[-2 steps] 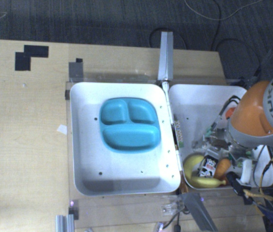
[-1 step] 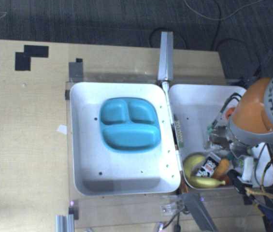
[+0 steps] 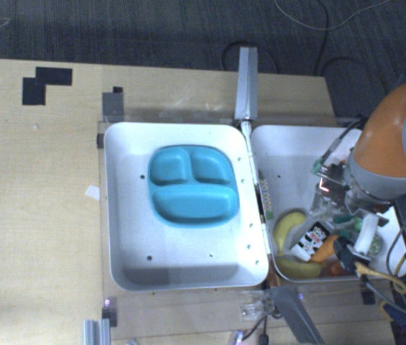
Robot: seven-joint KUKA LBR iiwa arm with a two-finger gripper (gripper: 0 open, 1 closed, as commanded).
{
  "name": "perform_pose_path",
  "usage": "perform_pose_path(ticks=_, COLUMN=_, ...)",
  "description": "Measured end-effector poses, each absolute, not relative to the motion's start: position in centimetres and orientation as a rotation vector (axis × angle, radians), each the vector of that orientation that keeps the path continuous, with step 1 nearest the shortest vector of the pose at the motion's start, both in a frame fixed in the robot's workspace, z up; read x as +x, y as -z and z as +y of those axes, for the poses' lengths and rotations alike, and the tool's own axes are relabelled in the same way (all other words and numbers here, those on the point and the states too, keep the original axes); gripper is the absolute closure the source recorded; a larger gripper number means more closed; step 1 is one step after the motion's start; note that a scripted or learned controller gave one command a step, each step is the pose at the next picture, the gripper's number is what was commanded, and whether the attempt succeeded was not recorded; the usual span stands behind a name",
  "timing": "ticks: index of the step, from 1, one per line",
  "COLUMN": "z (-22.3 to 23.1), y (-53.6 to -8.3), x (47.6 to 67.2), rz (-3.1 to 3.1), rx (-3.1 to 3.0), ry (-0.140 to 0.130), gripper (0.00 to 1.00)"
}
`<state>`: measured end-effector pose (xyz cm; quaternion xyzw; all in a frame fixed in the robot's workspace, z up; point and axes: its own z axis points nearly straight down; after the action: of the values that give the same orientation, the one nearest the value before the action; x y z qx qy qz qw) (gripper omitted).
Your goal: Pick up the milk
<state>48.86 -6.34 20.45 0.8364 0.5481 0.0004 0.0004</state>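
Observation:
A small white carton with dark print, which I take for the milk, lies tilted in the right bin near its front. It rests between a yellow-green banana and an orange item. My gripper hangs low over the right part of this bin, just right of and slightly behind the carton. The wrist and its fittings cover the gripper's tip. Nothing shows as held.
A second yellow banana lies along the right bin's front wall, with a small red item beside it. Something green sits under the wrist. The left bin holds a blue divided tray.

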Motion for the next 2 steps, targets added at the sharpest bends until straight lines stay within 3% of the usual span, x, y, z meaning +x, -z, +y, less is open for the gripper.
perform_pose_path(ticks=1, z=-6.27, y=-21.28, x=49.03, rz=1.733, rx=2.621, ry=0.002, gripper=1.00)
perform_pose_path(ticks=2, z=-6.26, y=-21.28, x=49.03, rz=1.733, rx=2.620, ry=0.002, gripper=0.00)
